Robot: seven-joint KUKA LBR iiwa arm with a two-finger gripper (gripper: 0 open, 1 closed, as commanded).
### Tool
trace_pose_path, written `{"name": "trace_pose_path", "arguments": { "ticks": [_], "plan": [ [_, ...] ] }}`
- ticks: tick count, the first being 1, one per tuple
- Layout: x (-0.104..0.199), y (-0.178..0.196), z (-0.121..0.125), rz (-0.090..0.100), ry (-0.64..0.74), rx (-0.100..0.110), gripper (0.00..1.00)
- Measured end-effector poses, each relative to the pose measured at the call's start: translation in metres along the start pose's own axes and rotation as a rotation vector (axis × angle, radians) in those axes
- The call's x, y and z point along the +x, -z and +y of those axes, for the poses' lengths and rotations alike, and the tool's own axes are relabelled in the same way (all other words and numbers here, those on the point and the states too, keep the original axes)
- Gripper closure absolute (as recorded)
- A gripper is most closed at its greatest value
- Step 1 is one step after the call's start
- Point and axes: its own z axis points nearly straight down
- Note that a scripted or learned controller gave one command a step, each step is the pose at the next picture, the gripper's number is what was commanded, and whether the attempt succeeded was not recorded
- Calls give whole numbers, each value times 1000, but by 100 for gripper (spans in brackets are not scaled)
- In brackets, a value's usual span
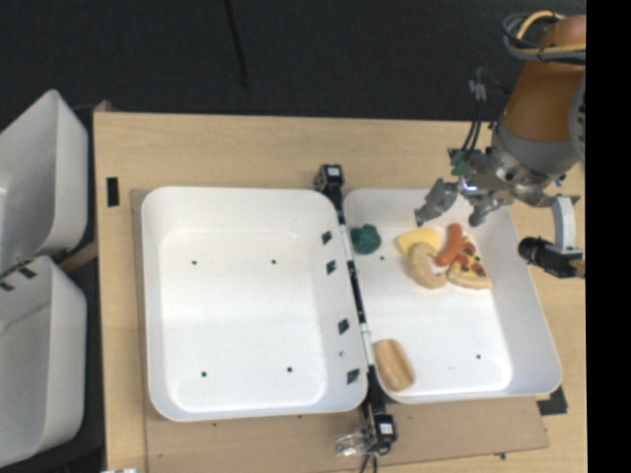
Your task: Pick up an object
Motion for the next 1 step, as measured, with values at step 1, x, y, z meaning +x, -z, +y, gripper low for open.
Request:
{"name": "trace_pose_path", "arguments": {
  "ticks": [1],
  "plan": [
    [-22,-115,31,-1,-2,3,0]
  ]
}}
